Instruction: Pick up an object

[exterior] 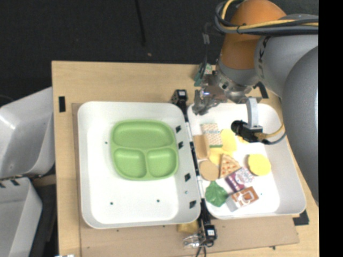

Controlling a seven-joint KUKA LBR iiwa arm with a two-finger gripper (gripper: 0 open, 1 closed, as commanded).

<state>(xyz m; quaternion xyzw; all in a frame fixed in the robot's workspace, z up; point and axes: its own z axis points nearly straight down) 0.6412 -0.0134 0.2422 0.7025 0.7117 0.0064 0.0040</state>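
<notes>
- Approach is the step in hand, as I judge it: the gripper (202, 103) hangs over the far left corner of the right bin (289, 197), close to the divide between the two bins, and nothing shows between its tips.
- Jaws: I cannot tell whether they are parted or closed; the tool is small and dark against the bin wall.
- Candidate things all lie in the right bin, in a loose cluster nearer the camera than the tool: a patterned packet (211, 135), a yellow block (228, 141), a tan round cookie (209, 169), a pizza slice (229, 165), a yellow disc (259, 165), a purple packet (239, 180), a green leafy piece (216, 194) and an orange-brown packet (247, 196).
- Closest to the tool is the patterned packet, just beside the yellow block.
- Left bin (91, 197) carries a green divided plate (143, 149), well apart from the tool.
- Next move, in my view, calls for settling on one piece, centring over it and descending straight down.
- Crowding is the risk: pieces touch or overlap, so a tip could land on a neighbour.
</notes>
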